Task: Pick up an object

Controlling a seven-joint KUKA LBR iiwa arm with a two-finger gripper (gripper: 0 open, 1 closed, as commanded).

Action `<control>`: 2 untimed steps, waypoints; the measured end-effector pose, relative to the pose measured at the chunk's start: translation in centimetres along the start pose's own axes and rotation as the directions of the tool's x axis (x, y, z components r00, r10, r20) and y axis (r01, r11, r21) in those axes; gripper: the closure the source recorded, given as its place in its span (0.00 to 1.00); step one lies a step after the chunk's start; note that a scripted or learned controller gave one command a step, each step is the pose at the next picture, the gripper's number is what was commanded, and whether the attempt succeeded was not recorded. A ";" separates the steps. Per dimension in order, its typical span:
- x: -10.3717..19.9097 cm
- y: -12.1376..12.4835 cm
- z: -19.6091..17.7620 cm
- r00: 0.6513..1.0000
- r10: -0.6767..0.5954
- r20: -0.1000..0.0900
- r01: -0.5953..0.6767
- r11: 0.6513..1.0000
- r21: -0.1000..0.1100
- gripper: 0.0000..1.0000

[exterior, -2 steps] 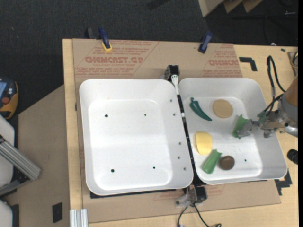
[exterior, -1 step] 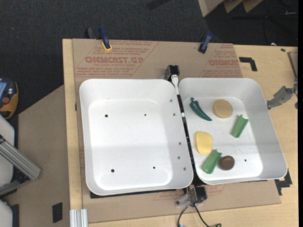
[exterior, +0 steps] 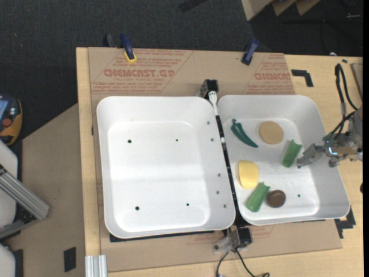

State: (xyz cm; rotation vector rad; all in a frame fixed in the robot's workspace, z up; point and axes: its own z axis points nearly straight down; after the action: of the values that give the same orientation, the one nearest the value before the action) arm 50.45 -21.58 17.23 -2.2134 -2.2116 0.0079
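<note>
The counter's (exterior: 173, 68) brown sheet reads "CHEMCAST GP" in red. The right bin (exterior: 311, 111) holds a dark green pepper (exterior: 243, 134), tan disc (exterior: 271, 133), yellow piece (exterior: 248, 173), brown ball (exterior: 277, 198) and two green pieces (exterior: 292, 153) (exterior: 257, 196). The tool (exterior: 307, 156) sits just right of the upper green piece, holding nothing visible; its spread cannot be told.

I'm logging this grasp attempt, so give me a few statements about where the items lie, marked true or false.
1. All the items lie in the right bin. True.
2. The tan round disc lies in the left bin. False: it lies in the right bin.
3. The yellow piece lies near the divider between the bins. True.
4. The gripper holds the dark brown ball. False: the ball lies on the bin floor, apart from the gripper.
5. The green pepper lies left of the disc. True.
</note>
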 end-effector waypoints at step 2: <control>-0.7 -2.4 2.6 1.000 0.001 -0.001 -0.001 1.000 0.002 0.00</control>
State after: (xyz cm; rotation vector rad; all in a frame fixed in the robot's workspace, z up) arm 47.99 -22.30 14.68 -2.2134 -2.2089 0.0097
